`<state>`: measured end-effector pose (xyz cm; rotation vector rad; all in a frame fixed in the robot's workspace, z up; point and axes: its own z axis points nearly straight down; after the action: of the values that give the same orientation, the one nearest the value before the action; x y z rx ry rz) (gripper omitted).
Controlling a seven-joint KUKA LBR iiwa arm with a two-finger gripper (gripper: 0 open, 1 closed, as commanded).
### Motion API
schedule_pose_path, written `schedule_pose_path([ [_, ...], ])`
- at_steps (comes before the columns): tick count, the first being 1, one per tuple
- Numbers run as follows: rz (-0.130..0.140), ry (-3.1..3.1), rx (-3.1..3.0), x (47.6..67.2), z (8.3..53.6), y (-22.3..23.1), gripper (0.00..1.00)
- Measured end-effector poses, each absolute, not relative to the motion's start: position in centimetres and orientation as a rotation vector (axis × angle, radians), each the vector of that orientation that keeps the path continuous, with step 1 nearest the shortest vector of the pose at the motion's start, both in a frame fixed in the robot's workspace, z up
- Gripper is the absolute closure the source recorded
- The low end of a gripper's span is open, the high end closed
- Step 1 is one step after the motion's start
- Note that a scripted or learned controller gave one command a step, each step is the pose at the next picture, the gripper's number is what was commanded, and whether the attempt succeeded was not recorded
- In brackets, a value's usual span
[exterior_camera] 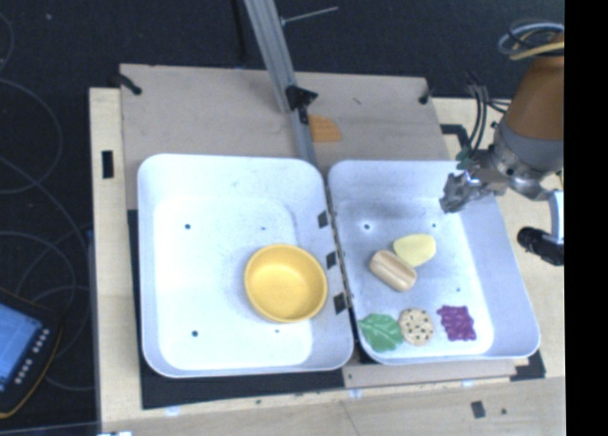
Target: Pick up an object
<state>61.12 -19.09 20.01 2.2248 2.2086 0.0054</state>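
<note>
Tool (454, 195) sits low over the upper right part of the right bin (503, 273), arm coming in from the right edge; whether it is spread or pressed together I cannot tell, and nothing is visibly pinched. Below and left of it, apart: pale yellow piece (415, 250) touching a tan bread roll (392, 270). Nearer the front rim, in a row: green leaf (380, 331), cookie (415, 326), purple grapes (457, 322). Left bin (190, 197) holds a yellow bowl (285, 283), upright. Both bins rest on the surface (109, 235).
</note>
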Motion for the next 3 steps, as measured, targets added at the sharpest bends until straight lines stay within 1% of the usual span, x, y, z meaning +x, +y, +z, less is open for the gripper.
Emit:
schedule_pose_path([
  [1,0.004,2.213,2.223,61.2,22.5,-19.3,1.00],
  [2,0.002,2.229,2.214,61.9,21.8,-13.9,1.00],
  [3,0.004,2.228,2.213,62.7,22.2,-9.4,1.00],
])
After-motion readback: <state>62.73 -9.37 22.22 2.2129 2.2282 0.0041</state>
